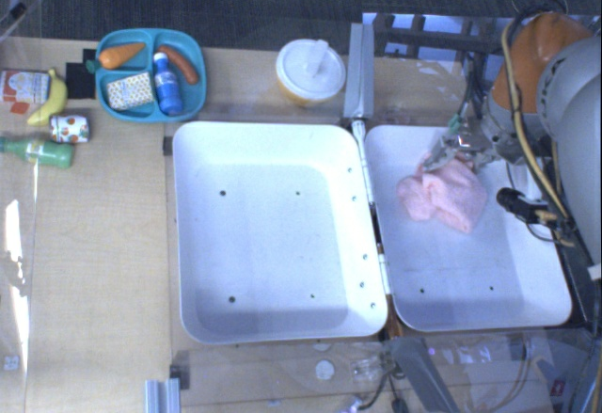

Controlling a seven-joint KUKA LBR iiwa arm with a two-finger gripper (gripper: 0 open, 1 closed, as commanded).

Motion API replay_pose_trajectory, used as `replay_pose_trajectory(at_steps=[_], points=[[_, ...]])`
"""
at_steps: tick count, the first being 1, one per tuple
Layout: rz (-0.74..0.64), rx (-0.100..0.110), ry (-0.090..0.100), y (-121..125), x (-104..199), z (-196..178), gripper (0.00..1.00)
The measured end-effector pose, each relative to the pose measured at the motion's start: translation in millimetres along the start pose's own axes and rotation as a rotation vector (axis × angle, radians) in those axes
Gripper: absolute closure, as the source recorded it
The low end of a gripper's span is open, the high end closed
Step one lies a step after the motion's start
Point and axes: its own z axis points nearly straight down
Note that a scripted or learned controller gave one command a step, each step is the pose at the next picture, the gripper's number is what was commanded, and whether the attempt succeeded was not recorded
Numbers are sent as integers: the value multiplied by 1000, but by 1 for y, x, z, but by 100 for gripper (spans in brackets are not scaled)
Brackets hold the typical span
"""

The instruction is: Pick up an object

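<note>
Nearest our lens, the end effector (458, 146) hangs over the right shallow white bin (527, 303); we cannot tell its finger state. Its tip touches the upper edge of a soft pink crumpled cloth (442, 195) lying in that bin's upper middle. We note the left white bin (273, 242) alongside.

Even bright overhead light, soft shadows inside the white bins (273, 326), slightly soft focus
</note>
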Motion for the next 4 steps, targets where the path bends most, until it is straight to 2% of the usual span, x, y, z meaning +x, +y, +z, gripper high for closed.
replay_pose_trajectory(at_steps=[1,2,3,4], points=[[-7,-2,0,1,3,-11,100],[-12,-3,-1,2,4,-21,100],[-117,4,2,0,28,-94,100],[-124,5,3,-1,37,-118,100]])
